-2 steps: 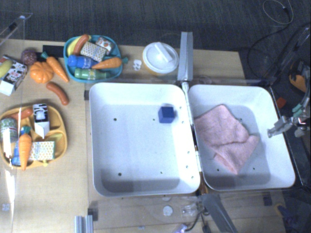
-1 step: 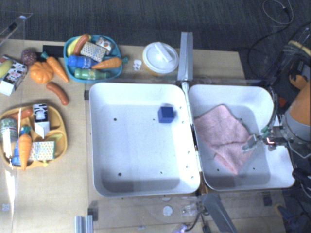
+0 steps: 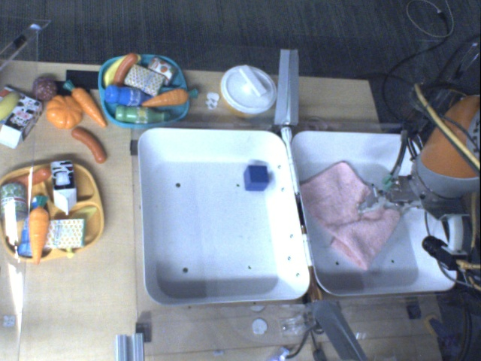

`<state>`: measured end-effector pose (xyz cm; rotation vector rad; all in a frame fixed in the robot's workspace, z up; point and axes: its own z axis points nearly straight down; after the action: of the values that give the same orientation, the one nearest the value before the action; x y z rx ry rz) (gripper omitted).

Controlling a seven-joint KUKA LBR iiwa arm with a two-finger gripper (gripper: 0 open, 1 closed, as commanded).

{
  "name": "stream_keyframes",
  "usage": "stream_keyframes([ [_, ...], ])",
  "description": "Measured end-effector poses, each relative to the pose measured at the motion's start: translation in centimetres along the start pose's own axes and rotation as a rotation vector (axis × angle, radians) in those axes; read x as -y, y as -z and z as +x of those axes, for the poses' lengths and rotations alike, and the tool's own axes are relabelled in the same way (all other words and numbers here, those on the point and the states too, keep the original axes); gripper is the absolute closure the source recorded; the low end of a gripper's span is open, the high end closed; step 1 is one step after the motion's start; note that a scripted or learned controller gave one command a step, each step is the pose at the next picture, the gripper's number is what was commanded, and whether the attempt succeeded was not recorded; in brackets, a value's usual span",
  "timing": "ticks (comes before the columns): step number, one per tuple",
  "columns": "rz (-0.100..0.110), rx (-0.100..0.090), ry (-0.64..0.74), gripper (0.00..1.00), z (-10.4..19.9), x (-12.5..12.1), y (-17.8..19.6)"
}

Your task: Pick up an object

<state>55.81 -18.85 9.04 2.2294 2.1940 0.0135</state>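
Pink cloth (image 3: 347,213): 1, right bin (image 3: 398,277) | blue cube (image 3: 257,177): 1, left bin (image 3: 195,284)

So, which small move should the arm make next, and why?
Probably a short lift straight up: the gripper sits low on the pink cloth in the right bin, and lifting would show whether the cloth comes along.

A robotics lab: two shallow white bins (image 3: 218,143) sit side by side on a wooden bench (image 3: 75,292), toy food heaped in a blue bowl (image 3: 143,89) and a yellow tray (image 3: 90,201) along its left edge, cables (image 3: 432,10) trailing over dark carpet beyond.
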Motion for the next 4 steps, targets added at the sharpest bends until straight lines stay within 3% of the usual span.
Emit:
stream_keyframes([
  [1, 0.002, 0.000, 0.178, 0.00, 0.7, -0.9, 0.0],
  [2, 0.001, -0.002, 0.338, 0.00, 4.1, -5.1, -0.1],
  [3, 0.008, -0.004, 0.369, 0.00, 6.1, -8.5, 8.6],
  [4, 0.007, -0.004, 0.480, 0.00, 3.8, -8.0, 0.5],
])
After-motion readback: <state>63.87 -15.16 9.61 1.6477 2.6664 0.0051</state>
